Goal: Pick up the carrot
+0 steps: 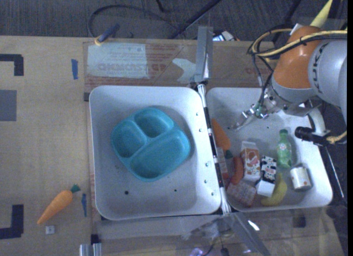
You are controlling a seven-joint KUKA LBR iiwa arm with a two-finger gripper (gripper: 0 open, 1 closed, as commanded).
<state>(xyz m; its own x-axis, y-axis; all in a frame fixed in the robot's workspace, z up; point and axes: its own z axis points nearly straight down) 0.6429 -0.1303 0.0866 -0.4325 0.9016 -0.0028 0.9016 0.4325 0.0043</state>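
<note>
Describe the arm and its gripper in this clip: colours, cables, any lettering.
The arm is grey and rounded, with a broad orange band above the wrist and part of dark lettering on its side. Yellow and black cables loop over it. The gripper is small, thin and metallic.

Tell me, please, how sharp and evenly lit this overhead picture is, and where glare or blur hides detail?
Camera view: soft overall, slightly dim. The white bins look washed out; the gripper is smeared, its fingers unreadable. The blue tray casts a faint shadow. Packages in the right bin are too blurred to read.
</note>
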